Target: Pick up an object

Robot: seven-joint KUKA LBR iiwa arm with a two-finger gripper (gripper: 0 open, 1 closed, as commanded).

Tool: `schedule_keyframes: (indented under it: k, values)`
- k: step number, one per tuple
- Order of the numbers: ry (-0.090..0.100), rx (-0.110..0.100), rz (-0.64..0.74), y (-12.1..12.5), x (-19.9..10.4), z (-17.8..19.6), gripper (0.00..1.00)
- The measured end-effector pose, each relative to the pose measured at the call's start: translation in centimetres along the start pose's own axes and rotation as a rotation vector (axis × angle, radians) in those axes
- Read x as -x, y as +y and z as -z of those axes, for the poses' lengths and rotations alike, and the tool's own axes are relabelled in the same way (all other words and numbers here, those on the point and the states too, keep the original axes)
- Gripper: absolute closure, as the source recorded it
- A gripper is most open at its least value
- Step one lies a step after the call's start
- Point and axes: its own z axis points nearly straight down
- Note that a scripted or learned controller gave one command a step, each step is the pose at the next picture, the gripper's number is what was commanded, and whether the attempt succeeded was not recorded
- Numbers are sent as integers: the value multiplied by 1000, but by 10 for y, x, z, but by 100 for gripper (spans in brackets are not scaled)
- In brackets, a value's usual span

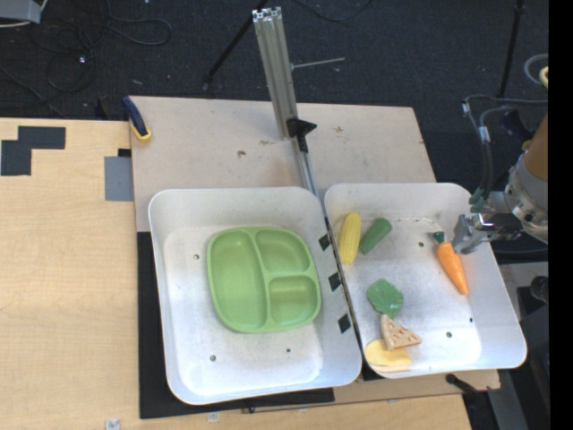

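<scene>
Orange plastic carrot [453, 268] lies at the right edge of the right white bin [488, 348], its top just beside the gripper [467, 232] at right of frame; whether the gripper is wide or narrow I cannot tell. A green divided plate [264, 279] sits in the left bin [175, 330]. No readable writing shows.

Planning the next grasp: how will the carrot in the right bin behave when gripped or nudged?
The carrot looks like smooth moulded plastic, so probably stiff, light and a bit slippery. Its tapered, rounded body may roll or pivot if nudged. The claw sits by its leafy end.
</scene>
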Motion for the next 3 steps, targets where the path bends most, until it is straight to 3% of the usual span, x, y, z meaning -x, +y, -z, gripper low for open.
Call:
schedule_keyframes:
  k: [1, 3]
  values:
    - [0, -3, -1, 1, 1, 30, 100]
    - [3, -10, 2, 27, -102, 6, 100]
